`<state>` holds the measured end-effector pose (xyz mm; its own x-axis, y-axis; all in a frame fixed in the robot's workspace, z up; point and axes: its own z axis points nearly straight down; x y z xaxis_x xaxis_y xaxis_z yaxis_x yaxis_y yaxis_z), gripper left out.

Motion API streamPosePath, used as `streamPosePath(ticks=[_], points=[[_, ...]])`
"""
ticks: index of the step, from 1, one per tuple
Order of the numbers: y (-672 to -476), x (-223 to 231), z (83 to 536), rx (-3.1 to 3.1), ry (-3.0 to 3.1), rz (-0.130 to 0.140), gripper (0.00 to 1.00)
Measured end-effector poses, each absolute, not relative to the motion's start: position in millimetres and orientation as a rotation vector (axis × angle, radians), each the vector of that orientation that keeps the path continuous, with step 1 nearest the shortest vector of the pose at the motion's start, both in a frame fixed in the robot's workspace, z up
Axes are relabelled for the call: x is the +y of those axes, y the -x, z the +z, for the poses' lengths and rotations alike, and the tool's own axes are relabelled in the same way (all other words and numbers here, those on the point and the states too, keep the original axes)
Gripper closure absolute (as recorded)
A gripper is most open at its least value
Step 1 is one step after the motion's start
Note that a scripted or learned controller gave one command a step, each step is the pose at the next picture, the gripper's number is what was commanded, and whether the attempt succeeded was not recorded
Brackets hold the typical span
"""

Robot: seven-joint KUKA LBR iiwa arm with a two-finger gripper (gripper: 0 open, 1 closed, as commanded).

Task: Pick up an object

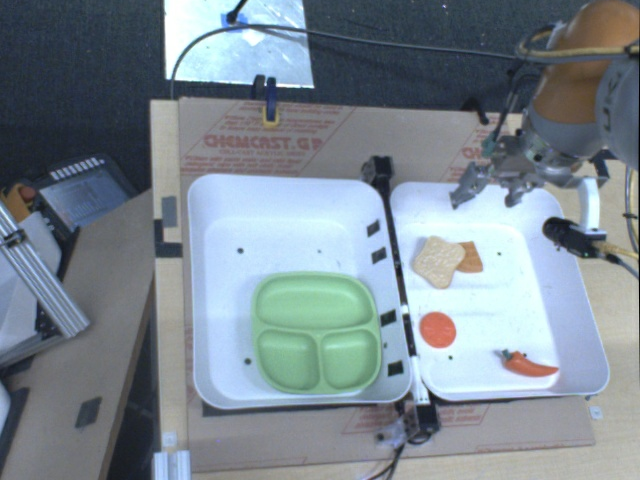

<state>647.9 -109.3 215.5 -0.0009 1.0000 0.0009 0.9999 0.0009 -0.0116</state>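
Presently the gripper (492,190) hangs spread open and empty over the right bin's (580,313) far edge — the flat cracker (438,261) (thin, low-lying) may slip its fingers.

2 white bins (290,208) looking smooth glossy plastic, green tray (315,330) showing matt plastic, cardboard sheet (330,133) lying dull, foil panel (240,26) gleaming metallic.

Dark speckled floor (80,58) behind a pale wooden bench (110,298), a shiny metal sheet (240,23) on the floor
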Motion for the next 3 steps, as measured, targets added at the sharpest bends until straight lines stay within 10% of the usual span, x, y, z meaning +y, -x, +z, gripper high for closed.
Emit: streamPosePath(ticks=[3], points=[[-657.4, -105, 121, -2.226, 2.215, 0.002, 0.00]])
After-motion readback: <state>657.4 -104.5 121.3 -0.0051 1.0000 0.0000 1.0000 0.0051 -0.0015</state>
